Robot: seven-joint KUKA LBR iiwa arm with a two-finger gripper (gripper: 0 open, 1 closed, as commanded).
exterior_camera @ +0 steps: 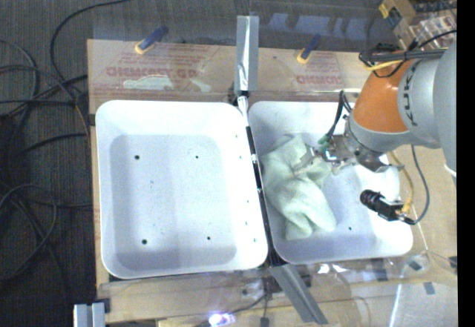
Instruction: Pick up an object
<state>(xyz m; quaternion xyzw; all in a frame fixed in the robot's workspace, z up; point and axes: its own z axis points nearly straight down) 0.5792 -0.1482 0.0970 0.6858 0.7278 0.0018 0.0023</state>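
Reaching: gripper (320, 156) at pale green cloth (297, 188), right bin (371, 244)
Fingers: state cannot be told
Left bin (178, 185): beside

Pale green cloth (298, 186), crumpled, lying in right bin (371, 244)

I am watched by a single camera fixed above my bench, looking down at a slant on both white bins, the left bin (178, 185) and the right bin (349, 236). It sits far enough back to take in the floor beyond, and my arm (412, 107) enters from its right.
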